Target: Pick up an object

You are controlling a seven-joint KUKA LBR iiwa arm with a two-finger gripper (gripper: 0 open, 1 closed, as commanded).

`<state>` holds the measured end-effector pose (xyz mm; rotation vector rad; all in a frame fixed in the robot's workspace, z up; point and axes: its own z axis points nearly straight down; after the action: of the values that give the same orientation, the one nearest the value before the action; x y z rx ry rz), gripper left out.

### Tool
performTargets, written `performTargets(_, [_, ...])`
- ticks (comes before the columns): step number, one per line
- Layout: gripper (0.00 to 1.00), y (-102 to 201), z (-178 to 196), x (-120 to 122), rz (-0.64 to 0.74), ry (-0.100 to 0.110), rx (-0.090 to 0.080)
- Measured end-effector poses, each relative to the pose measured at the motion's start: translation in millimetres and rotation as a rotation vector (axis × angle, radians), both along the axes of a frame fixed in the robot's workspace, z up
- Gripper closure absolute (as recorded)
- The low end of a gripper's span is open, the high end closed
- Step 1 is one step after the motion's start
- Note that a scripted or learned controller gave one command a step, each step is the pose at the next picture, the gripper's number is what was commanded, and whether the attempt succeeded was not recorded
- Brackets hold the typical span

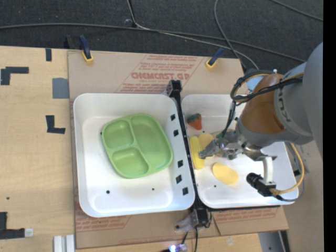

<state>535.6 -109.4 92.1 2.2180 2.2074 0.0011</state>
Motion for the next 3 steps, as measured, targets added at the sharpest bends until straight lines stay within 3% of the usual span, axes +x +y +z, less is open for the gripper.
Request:
performTargets(1, [1.0,1,6,-1,0.002,0.006,0.002])
performTargets(3, [1.0,1,104,9,0.007,0.008,0.007])
